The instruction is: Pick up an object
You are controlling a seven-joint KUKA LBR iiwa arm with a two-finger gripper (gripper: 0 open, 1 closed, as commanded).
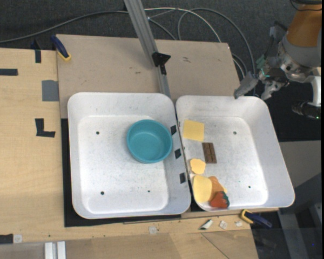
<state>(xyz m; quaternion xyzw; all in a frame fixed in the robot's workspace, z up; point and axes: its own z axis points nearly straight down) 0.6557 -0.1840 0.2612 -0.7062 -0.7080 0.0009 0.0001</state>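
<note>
Right bin: red-and-orange item in the near left corner, pale yellow pieces beside it, brown block, yellow square farther. Claw over the far rim, jaws spread, holding nothing, well apart from these. Left bin: teal bowl.

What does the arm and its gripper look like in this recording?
The arm has an orange band above a grey, rounded wrist. Below that sits a cluttered grey and black gripper with dark, slim fingers and a small greenish spot on its body.
</note>
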